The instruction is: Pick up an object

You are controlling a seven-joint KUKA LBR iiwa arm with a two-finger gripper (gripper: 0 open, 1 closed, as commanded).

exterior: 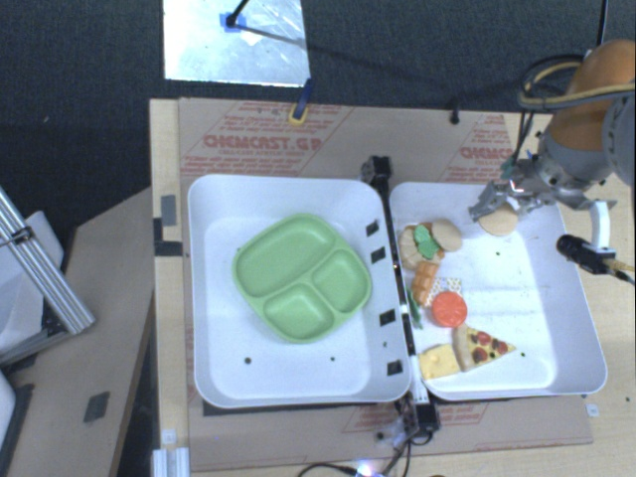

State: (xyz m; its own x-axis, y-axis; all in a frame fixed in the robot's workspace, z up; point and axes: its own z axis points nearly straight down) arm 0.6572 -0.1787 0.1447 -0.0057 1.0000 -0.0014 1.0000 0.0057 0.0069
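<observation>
Gripper (509, 199) on the grey arm (586, 137) is down at the far end of the right bin (571, 311), sitting right over a pale tan round thing, a cookie or bread slice (499, 223) by the look of it. It's touching or nearly touching the top of that piece, but honestly I can't tell from here whether it's spread or closed, the metal bits are too jumbled against the white plastic, so no claim that it's got hold of anything. Rest of the setup: two shallow white bins side by side on a cardboard sheet (268, 132) with red lettering, all on a light wooden bench (109, 296) with dark carpet (79, 68) behind it. A shiny square sheet (234, 28) lies on the carpet past the bench. Left bin (214, 217) has a green divided plate (302, 277) in it, three compartments, sitting roughly in the middle. Right bin has the toy food bunched along its left wall: a sandwich-looking piece with green in it (429, 238), something orange like a carrot (425, 282) just below, a red tomato disc (449, 309), a pizza slice (481, 347) and a yellow cheese wedge (438, 362) near the front corner. Some aluminium framing (35, 266) pokes in at the left edge of the room.
</observation>
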